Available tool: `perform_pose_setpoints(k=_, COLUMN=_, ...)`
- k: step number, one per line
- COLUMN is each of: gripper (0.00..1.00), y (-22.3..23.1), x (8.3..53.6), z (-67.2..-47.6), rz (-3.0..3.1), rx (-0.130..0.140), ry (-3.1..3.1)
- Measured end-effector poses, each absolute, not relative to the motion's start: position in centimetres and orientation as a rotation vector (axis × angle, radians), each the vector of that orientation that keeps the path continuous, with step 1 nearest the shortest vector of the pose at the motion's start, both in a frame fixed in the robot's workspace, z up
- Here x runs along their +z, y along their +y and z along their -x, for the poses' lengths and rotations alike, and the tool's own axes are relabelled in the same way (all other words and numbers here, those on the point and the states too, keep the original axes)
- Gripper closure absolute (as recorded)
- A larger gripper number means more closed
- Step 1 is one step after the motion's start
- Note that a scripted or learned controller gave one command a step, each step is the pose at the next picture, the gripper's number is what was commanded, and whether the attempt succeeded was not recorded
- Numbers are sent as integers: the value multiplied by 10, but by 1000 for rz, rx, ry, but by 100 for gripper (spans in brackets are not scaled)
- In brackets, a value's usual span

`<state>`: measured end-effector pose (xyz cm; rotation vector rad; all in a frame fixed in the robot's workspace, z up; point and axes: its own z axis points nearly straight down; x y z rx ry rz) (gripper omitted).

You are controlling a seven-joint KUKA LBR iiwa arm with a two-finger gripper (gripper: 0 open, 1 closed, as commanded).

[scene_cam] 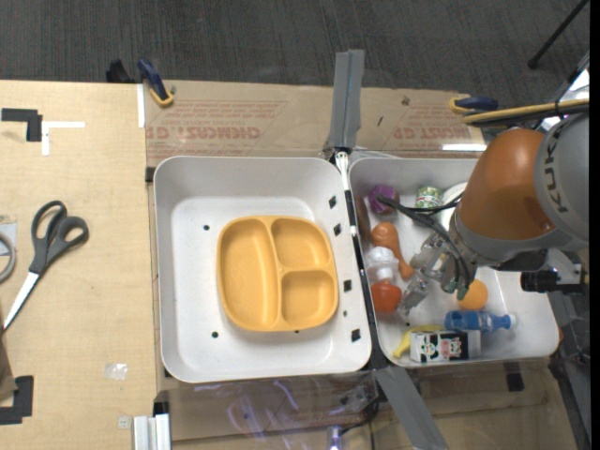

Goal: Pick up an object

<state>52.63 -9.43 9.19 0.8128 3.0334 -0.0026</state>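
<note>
We see our gripper (424, 284) low in the right bin (525, 340), fingers spread and grasping nothing; the red ball (385, 296) lies just left of them, apart.

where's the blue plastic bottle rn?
The blue plastic bottle lies on its side in the right white bin, near its front edge, just behind the black-and-white carton and below the orange ball.
</note>
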Motion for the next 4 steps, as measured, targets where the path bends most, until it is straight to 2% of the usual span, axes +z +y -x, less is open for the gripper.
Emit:
perform_pose_setpoints(k=1, gripper=0, y=-98, x=94, z=-611, rz=-561, rx=-2, ry=3085)
perform_pose_setpoints(k=2, gripper=100, y=-98, x=104, z=-613, rz=-556, rx=-5, ry=3080)
perform_pose_setpoints(k=3, gripper=100, y=-28, x=229, z=-578, rz=-790, rx=0, ry=3037)
perform_pose_setpoints(k=4, gripper=100, y=21, x=251, z=-581, rz=-883, rx=0, ry=3012)
